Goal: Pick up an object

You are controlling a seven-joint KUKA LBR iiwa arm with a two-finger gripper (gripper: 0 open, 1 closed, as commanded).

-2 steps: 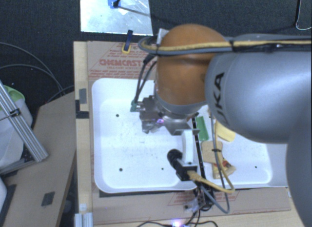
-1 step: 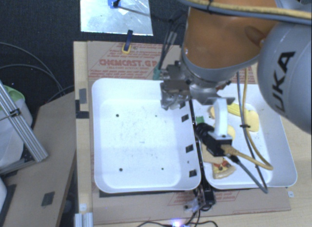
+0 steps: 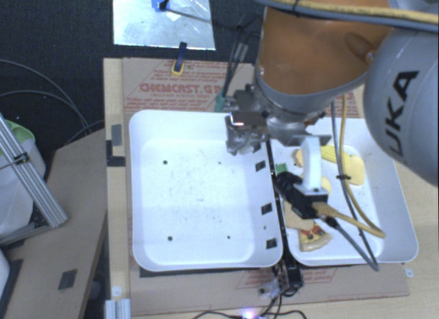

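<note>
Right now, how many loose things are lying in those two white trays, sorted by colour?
Yellow: 2, a pale yellow rounded toy piece and a small yellow lump, both in the right-hand white bin.
Orange and tan: 1, a flat pizza-slice toy near that bin's front edge.
Total: 3 that I can see; the arm hides part of that bin.

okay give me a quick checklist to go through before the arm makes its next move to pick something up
1. Objects to pick: ok. A yellow banana-like piece and a pizza-slice toy lie in the right bin.
2. Pincer over a target: not ok. It sits near the divider at the left bin's far right corner, away from both objects.
3. Pincer already holding something: cannot tell.
4. Clear path: not ok. A black cable connector and yellow cable hang over the right bin.
5. View of the right bin: not ok. The arm hides its far part.
</note>
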